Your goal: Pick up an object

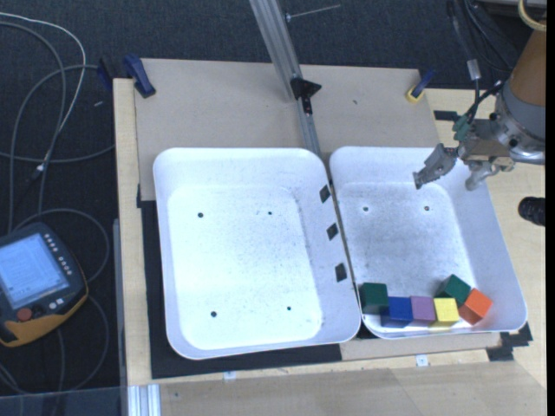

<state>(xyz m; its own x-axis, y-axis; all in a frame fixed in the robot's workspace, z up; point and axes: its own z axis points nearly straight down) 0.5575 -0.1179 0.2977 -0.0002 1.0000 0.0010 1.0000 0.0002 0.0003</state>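
Several small blocks lie in a row along the near wall of the right bin (486,224): a dark green block (375,296), a blue block (400,309), a purple block (422,308), a yellow block (445,309), another green block (455,288) and an orange block (476,305). My gripper (453,173) hangs above the far right part of that bin, well away from the blocks. It is open, with its two grey fingers (431,168) spread apart and nothing between them.
The left bin (173,180) sits beside the right one, with black clips (331,230) along the shared rim. A metal pole (276,33) slants in from the top. A teach pendant (35,276) and cables lie at the left, off the bench.
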